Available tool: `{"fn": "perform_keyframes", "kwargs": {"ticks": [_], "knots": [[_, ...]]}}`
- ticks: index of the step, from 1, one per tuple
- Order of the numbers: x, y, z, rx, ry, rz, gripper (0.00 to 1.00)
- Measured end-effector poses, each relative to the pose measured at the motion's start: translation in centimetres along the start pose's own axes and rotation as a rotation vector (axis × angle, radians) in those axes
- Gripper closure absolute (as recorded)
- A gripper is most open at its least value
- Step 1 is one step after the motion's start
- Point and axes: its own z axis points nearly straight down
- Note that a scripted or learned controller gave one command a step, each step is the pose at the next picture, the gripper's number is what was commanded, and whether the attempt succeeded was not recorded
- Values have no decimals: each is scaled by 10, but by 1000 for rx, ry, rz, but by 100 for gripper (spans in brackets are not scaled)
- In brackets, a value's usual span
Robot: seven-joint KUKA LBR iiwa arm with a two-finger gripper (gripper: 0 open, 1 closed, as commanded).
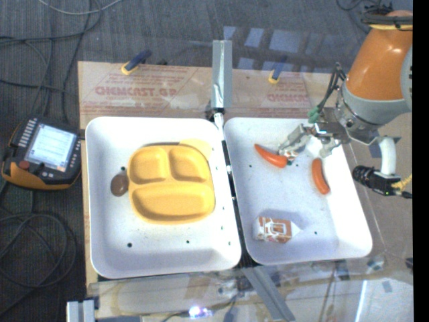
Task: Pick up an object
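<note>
Hovering spread-fingered and holding nothing, gripper (307,144) over the far part of the right bin (348,243), with the nearer orange sausage (270,156) just to its left, long axis slanting across, and a second sausage (320,176) just below.

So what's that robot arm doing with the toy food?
The arm reaches in from the right over the right bin, and its gripper is low beside an orange-red sausage, right at its end. Whether it has hold of it is hard to tell. A second sausage and a small brown-and-white packet lie in the same bin. The left bin holds a yellow divided tray and a small brown piece.
</note>
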Motion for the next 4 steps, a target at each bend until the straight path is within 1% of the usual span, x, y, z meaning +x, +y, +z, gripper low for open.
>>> {"fn": "perform_keyframes", "kwargs": {"ticks": [1,2,3,4], "knots": [[-52,12,81,1,-1,29,0],[-87,24,161,-20,-6,112,0],[-85,19,162,1,1,112,100],[-1,86,31,0,-4,265,100]]}}
